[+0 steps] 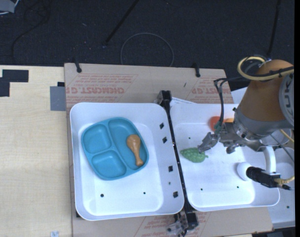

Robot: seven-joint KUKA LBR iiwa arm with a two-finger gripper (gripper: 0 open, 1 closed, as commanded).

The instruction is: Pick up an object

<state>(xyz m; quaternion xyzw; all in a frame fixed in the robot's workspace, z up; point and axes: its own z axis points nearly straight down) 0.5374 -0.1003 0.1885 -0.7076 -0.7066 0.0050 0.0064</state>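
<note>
Camera view puts the pincer low over the right bin, at the end of the grey and orange arm that reaches in from three o'clock; whether it is released or clenched cannot be told at this slant, and nothing can be seen gripped in it. The nearest thing is a small green leafy toy on the bin floor, just beside the pincer at about eight o'clock; tip and toy look close to touching, though I cannot tell if they do. This seems the likeliest target, so the step in hand reads as closing in for a grasp, with the pick-up not yet done. To do it well, the pincer should shift a little toward eight o'clock until it is centred over the toy; it should descend with the jaws spread wide enough to straddle the flat, irregular shape, then close near the floor, since a glancing approach would probably push the toy toward the dividing wall. At about one o'clock from the pincer an orange-red item peeks out, partly hidden by the wrist. Farther out at nine o'clock, in the left bin, a blue divided plate holds a toy drumstick in its right-hand compartment, well apart from the pincer.
</note>
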